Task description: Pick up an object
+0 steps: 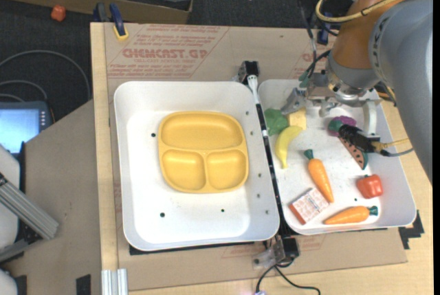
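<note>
Arm over the right bin's far end

We cannot tell the pincer's [323, 102] state. Just beneath it toward the camera lie a green toy [275, 122] and banana [284, 144]; further below, two carrots [320, 179], a red pepper [370, 186].

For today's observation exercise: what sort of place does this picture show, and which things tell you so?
Probably a robotics lab workbench: a robot arm reaches over two white bins, one holding a yellow divided plate, the other toy carrots.

"CHEMCAST GP" in red print on the brown board [172, 46] behind the bins
</note>
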Tool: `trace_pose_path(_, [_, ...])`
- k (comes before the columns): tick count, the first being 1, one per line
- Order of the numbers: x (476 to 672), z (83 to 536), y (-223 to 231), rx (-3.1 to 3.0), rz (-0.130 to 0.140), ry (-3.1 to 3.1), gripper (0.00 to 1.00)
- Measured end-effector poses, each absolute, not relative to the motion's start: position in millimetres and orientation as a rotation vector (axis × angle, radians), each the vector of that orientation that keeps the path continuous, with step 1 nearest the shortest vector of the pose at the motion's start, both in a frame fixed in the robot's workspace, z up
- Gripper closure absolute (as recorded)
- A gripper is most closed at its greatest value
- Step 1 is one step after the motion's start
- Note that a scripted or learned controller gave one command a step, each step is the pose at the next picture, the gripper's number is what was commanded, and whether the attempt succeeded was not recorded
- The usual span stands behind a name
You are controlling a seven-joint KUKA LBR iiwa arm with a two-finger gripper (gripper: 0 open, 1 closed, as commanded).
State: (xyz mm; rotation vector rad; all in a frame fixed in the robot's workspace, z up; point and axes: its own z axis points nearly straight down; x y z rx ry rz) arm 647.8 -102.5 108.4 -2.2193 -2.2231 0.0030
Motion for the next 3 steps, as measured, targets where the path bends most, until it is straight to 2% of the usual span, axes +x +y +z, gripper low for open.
trace_pose_path(1, [628.0, 83.5, -94.5, -2.22, 0.003, -2.218, 0.0])
trace_pose_path(2, [629.9, 96.0, -94.7, -2.223, -0.002, -2.223, 1.0])
trace_pose_path(3, [610.8, 191.2, -44.9, -2.219, -0.012, -2.232, 1.0])
